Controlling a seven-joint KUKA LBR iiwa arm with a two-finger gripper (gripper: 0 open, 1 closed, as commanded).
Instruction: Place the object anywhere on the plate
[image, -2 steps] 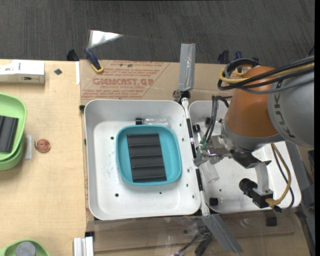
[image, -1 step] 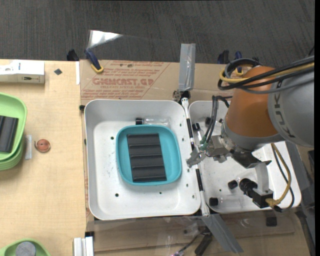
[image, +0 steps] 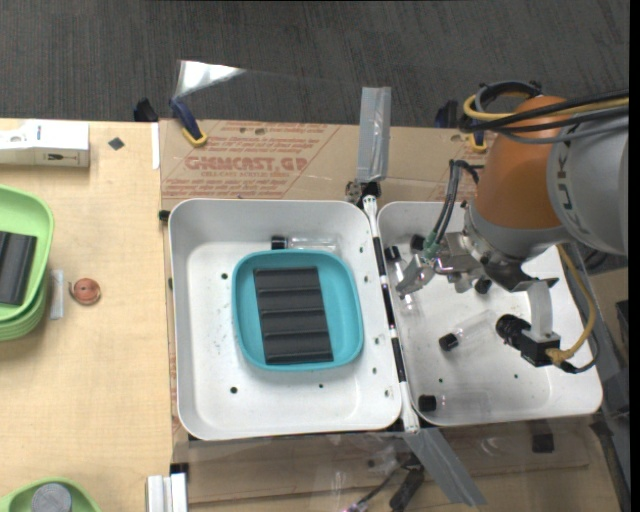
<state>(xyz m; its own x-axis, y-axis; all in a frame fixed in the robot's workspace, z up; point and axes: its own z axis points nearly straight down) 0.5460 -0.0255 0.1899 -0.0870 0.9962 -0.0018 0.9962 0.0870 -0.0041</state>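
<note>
The arm sits over the right bin (image: 560, 395), its orange wrist band hanging above the bin's upper half, and the hand (image: 412, 278) pokes out toward the bin's left wall, close to the divider between the two bins. From this slanted overhead view the metal fingertips are a small bright cluster, and it cannot be told whether they are spread or pinched, nor whether anything sits between them. So no claim of a catch here.

Off to the hand's far side, across the divider, the teal plate (image: 345, 345) rests in the left bin (image: 200, 400), and a dark ribbed block (image: 292, 315) already lies on it, flat, roughly centred. Whether that block is the task's object or part of the setup is unclear from this view.

Back in the right bin, a small black piece (image: 448, 342) lies on the floor just below the hand, a clear, faintly glinting item (image: 470, 328) is beside it, and another dark bit (image: 427, 403) sits near the bin's lower-left corner. Any of these may be what the arm is after; they are too small to name.

As a judgement: the task looks to be in its early stage, hand low in the source bin around the loose pieces, with the pick unconfirmed. What appears left is securing a piece, lifting clear of the bin wall, crossing the divider and setting it down on the plate.
</note>
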